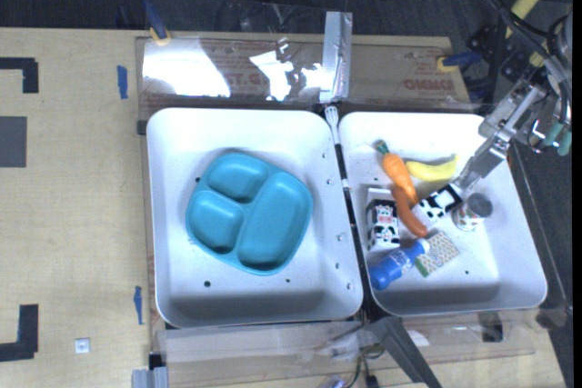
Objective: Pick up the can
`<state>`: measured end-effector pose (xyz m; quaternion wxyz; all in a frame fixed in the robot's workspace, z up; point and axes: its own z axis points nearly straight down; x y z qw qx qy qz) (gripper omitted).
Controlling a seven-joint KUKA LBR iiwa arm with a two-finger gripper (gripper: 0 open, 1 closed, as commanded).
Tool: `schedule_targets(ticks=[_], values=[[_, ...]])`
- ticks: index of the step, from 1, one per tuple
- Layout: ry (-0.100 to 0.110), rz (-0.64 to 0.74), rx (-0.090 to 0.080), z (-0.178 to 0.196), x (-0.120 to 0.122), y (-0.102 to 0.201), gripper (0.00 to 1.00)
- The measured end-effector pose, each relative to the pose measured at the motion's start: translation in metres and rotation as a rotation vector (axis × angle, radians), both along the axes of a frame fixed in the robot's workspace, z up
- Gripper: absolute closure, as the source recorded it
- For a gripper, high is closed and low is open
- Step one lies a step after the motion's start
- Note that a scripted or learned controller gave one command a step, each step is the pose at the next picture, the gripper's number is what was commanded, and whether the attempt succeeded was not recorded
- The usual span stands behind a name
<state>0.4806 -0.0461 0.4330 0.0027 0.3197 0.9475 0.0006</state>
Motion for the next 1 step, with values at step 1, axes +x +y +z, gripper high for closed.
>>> schedule_targets(ticks=[1], values=[[-0.003, 0.214, -0.001, 0.0031, 0.0002, 0.0314, 0.0]])
